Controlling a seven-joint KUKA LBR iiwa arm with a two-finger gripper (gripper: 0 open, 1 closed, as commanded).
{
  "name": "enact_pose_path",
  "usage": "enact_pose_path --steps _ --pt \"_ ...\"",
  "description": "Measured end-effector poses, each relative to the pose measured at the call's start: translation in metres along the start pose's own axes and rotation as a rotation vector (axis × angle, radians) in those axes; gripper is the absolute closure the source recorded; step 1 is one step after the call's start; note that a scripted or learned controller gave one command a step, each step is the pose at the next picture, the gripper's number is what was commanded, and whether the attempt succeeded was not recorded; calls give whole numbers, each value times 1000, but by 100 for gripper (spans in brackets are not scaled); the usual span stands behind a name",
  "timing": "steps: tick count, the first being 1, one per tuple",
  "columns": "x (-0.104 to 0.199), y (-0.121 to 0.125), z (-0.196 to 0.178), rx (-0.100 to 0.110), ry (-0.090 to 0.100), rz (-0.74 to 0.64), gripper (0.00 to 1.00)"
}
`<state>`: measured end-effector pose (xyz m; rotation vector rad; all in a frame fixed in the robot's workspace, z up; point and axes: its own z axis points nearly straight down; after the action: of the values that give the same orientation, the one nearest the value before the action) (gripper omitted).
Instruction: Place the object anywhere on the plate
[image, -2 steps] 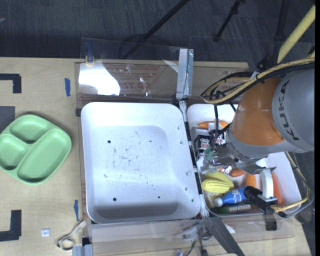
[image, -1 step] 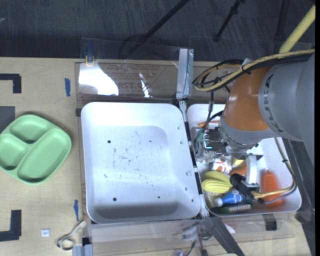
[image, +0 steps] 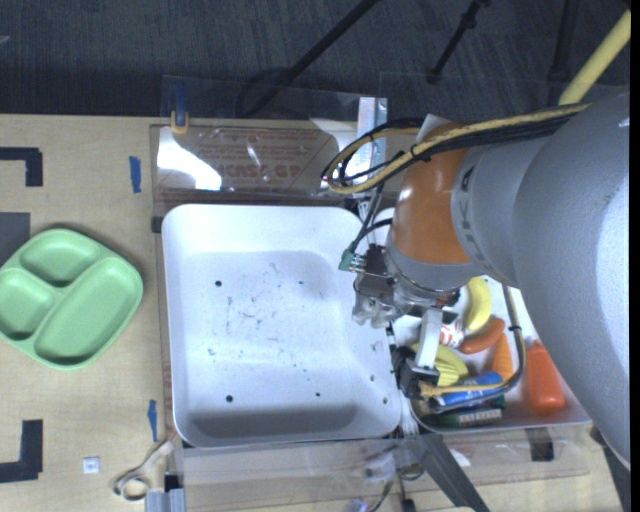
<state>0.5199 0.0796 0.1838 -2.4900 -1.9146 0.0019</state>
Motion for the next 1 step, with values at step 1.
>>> enact_pose_path --steps 1 --pt "60 15 27 1 0 62 100"
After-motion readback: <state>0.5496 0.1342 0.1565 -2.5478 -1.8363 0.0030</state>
